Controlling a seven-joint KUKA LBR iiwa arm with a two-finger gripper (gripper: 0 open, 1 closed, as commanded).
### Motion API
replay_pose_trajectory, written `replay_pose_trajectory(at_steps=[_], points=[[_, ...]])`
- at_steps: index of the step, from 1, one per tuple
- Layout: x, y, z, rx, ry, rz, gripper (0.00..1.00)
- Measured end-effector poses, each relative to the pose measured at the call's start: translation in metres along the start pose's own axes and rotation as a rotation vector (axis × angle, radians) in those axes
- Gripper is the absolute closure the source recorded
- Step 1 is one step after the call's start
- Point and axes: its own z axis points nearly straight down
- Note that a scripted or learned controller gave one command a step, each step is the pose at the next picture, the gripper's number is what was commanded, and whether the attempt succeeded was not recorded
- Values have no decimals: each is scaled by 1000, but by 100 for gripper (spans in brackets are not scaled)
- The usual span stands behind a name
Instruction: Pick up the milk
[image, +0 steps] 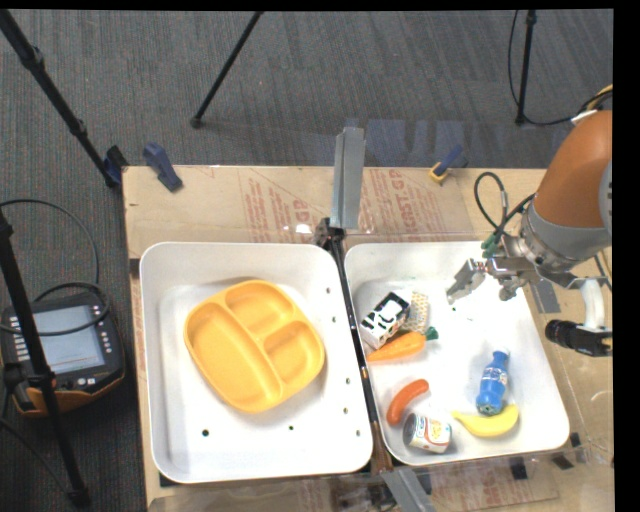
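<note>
The left bin (160, 400) held a yellow divided plate (255, 343). The right bin (535, 400) held the milk carton (386, 318) at its left wall — touching a carrot (398, 347) — plus sausage (407, 399), banana (487, 423), blue bottle (492, 381). The gripper (487, 279) hovered apart, fingers spread, empty.

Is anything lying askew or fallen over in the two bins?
Yes. In the right bin the milk carton lies tipped on its side against the carrot, and the blue bottle lies flat beside the banana.

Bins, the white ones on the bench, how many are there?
2. The left bin holds a yellow divided plate. The right bin holds the milk carton, carrot, sausage, banana, bottle and a small can.
</note>
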Motion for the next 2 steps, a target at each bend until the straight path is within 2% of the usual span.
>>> replay_pose_trajectory(at_steps=[1,2], points=[[63,10,52,0,0,-226,0],[84,39,98,-7,-3,-326,0]])
